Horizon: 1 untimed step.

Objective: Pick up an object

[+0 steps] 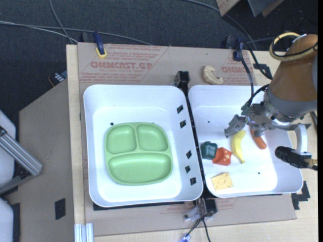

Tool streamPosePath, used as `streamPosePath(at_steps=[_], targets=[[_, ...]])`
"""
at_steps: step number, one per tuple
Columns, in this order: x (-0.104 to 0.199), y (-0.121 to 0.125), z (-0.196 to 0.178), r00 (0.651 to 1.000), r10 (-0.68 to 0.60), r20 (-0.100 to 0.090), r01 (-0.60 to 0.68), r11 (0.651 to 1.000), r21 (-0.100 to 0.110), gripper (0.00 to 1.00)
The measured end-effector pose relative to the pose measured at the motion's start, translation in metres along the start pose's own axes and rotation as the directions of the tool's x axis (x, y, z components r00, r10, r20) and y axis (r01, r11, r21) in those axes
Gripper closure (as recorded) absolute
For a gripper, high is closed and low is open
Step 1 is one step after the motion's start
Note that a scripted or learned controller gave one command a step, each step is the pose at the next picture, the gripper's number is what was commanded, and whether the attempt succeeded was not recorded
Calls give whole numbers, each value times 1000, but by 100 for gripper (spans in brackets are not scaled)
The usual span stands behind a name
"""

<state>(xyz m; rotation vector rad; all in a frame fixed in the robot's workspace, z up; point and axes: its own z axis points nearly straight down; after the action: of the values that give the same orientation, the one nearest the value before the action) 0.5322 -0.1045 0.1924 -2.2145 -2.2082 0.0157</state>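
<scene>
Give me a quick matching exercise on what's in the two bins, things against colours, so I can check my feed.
Things:
1. divided plate in the left bin
2. banana
3. star-marked piece
4. wedge nearest the right bin's front rim

Colours:
A. red
B. pale yellow
C. light green
D. bright yellow

Pairs: 1-C, 2-D, 3-A, 4-B

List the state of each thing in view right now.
Pincer: open, over the right bin, holding nothing.
Banana: lying flat in the right bin, just under the pincer.
Red block: resting against the banana.
Teal block: touching the red block.
Cheese wedge: lying apart, near the front.
Orange piece: partly hidden by the pincer.
Green tray: flat in the left bin.
</scene>
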Motion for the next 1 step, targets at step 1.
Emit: streamPosePath(at_steps=[1], targets=[[0, 3, -8, 1000, -3, 1, 3, 1000, -15, 0]])
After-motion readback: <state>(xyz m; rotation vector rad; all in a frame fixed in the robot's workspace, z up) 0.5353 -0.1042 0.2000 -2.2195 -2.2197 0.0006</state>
